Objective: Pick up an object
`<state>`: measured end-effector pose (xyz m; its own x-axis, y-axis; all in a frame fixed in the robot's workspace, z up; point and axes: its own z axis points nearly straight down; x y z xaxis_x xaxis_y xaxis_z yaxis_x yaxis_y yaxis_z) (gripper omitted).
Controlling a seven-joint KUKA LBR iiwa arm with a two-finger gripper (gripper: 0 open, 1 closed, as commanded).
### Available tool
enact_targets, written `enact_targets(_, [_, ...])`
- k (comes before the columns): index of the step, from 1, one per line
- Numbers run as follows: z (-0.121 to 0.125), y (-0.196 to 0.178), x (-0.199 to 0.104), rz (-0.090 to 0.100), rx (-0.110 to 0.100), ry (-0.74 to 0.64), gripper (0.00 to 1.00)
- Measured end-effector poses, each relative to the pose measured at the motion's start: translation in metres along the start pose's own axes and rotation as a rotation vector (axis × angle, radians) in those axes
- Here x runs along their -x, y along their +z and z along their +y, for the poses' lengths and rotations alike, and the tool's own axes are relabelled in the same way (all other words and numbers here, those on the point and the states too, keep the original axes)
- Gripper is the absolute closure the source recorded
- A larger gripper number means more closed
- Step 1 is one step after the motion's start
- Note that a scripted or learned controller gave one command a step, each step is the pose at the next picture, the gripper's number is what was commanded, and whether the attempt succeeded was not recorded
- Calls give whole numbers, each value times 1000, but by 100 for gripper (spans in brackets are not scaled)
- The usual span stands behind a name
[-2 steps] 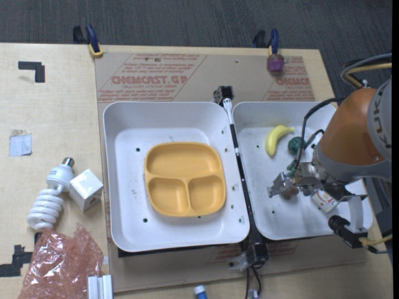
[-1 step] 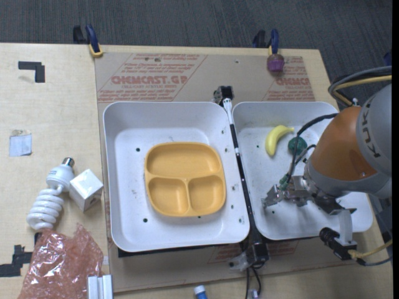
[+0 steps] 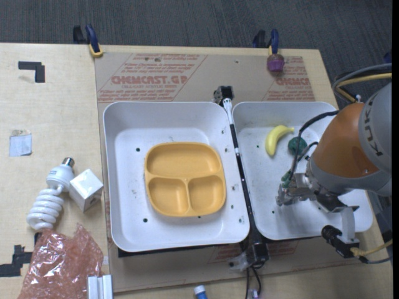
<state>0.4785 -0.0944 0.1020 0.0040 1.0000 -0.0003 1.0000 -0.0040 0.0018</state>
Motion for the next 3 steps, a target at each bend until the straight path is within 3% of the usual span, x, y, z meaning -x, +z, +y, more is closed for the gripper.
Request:
enact_targets(1, [0, -90, -54, 0, 0, -5, 100])
enact_targets(2, [0, -90, -54, 0, -1, -6, 0])
enact_targets(3, [-1, 10, -1, 0, -2, -2, 0])
